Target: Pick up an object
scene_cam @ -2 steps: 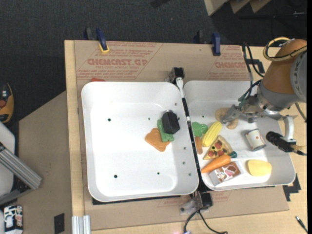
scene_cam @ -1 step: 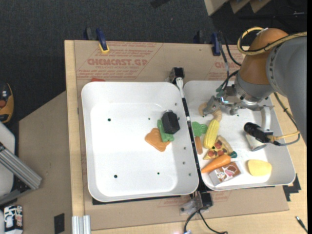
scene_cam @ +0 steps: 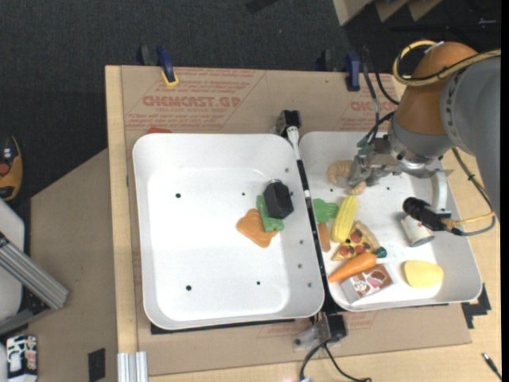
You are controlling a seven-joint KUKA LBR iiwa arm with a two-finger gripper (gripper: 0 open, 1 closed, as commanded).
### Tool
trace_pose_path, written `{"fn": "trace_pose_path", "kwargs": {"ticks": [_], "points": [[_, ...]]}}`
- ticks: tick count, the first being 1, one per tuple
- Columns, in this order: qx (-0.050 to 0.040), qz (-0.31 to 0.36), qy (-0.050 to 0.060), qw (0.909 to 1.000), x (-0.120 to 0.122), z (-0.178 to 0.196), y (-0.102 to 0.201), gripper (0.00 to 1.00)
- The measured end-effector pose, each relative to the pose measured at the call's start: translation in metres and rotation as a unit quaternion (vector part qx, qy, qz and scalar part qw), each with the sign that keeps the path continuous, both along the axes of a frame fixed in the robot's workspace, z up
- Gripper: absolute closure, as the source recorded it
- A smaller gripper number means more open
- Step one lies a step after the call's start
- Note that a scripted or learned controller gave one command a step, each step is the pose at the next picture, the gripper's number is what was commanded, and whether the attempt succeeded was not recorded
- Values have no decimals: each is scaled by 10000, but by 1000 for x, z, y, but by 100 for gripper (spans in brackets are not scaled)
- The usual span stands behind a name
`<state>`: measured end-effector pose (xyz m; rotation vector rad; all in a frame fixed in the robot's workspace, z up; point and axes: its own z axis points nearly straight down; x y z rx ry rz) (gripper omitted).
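My gripper (scene_cam: 362, 172) hangs low over the far part of the right bin (scene_cam: 461, 249), right at a tan bread-like piece (scene_cam: 342, 171) that lies partly under it. Just in front of it lie a yellow corn cob (scene_cam: 345, 217), a green toy (scene_cam: 324, 211), a pizza slice (scene_cam: 355, 243), an orange carrot (scene_cam: 351, 267), a small printed box (scene_cam: 371, 281) and a pale yellow piece (scene_cam: 421, 274). In the left bin (scene_cam: 199, 213), near its right wall, a black object (scene_cam: 277, 200) rests on a green piece (scene_cam: 267, 220) beside an orange piece (scene_cam: 254, 228).
The two bins meet along a ridge (scene_cam: 310, 221) close to both clusters. The bench's brown board (scene_cam: 199, 98) runs behind the bins, held by blue clamps (scene_cam: 166, 64). The arm's grey and orange body (scene_cam: 445, 94) looms over the right bin's far corner.
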<state>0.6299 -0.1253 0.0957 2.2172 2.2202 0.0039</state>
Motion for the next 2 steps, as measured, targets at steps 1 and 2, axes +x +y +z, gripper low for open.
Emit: {"fn": "trace_pose_path", "kwargs": {"ticks": [1, 2], "points": [[9, 34, -47, 10000, 41, 97, 64, 100], [18, 30, 39, 10000, 20, 89, 144, 100]]}}
